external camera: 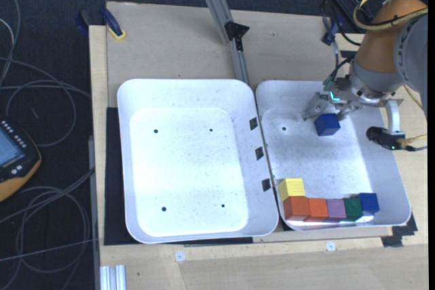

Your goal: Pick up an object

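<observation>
— So how far along is the pick?

— Partway, I'd judge. The gripper (331, 107) hangs over the upper part of the right bin (380, 176), and a blue cube (327, 124) sits directly under its fingers, touching or nearly so. Whether the cube is lifted or resting on the bin floor I cannot tell from this slant.

— Does the claw have it?

— Can't say. The fingertips are hidden among the wrist hardware and the cube's top, so how wide they stand, and whether they pinch the cube, is not readable. What looks done is the approach; a confirmed grip and a clear lift are what remain.

— And the count?

— Two white bins, side by side. The left bin (136, 102) shows just its speckled floor. In the right one, six blocks in all: the blue cube under the gripper, and five crowded along the near wall — a yellow block (293, 187) perched above a red block (296, 207), then an orange block (317, 207), a purple block (336, 208), a green block (352, 206), and a second blue block (369, 202).

— That's six near the wall plus one.

— Right — seven blocks, two of them blue.
</observation>
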You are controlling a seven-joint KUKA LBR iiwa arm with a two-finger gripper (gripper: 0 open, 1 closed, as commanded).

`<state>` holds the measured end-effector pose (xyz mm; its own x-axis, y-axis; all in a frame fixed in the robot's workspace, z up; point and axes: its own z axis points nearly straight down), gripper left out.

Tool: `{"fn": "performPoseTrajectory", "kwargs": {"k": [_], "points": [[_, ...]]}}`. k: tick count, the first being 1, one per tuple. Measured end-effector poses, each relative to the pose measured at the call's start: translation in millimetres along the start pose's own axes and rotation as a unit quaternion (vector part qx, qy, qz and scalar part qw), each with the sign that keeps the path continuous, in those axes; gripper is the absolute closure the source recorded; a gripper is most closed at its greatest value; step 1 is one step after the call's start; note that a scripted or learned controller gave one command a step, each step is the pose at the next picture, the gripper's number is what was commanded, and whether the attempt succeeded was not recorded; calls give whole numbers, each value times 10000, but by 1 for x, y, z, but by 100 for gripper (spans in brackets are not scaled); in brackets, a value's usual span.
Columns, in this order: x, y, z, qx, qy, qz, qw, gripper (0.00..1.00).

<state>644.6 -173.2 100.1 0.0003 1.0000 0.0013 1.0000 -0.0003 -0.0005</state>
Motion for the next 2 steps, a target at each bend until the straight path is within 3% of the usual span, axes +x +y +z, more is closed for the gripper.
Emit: {"fn": "performPoseTrajectory", "kwargs": {"k": [1, 2], "points": [[26, -12, 0, 12, 3, -14, 10000, 0], [-34, -46, 0, 13, 0, 25, 10000, 0]]}}
